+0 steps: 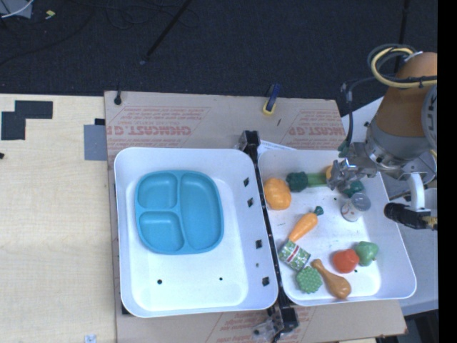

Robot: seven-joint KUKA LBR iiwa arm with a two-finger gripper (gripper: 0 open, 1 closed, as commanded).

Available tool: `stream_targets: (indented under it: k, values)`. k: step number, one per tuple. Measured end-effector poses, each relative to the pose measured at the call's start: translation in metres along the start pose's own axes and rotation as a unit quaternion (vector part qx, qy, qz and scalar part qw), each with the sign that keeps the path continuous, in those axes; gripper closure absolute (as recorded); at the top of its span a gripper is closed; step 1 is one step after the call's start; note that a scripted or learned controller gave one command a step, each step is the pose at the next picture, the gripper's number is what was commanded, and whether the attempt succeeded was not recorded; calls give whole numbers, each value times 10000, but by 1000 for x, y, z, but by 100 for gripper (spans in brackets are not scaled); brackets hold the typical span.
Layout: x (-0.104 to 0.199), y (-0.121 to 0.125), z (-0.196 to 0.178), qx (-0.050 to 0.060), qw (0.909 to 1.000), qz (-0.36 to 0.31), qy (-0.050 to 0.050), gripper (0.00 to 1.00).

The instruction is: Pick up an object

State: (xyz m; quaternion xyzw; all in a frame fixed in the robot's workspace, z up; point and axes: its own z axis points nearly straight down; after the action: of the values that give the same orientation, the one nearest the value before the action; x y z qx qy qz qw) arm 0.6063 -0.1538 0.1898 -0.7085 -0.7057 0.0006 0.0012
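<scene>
Glossy plastic toy carrot [303, 226], tapered, amid rounded toy foods in smooth white bin [400, 281]; gripper [345, 178] grip state unclear.

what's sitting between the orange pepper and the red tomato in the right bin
In the camera view, the toy carrot lies between the orange pepper and the red tomato, tilted, green top pointing up-right.

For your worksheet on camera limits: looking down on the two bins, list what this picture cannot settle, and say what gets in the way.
- Gripper, camera view: fingers too small and cluttered to read their state.
- Small grey round thing beside the gripper: too small to identify.
- Green-and-white packet: print too small to read.
- Arm: cut off by the right edge.
</scene>
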Motion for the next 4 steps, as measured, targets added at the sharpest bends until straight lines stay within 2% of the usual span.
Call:
stream_targets:
  k: [1,2,4]
  values:
    - [-1,1,-38,-5,10000,-24,-3,100]
    - [54,3,-45,11,10000,-48,11,100]
    - [146,15,-31,26,10000,-43,4,100]
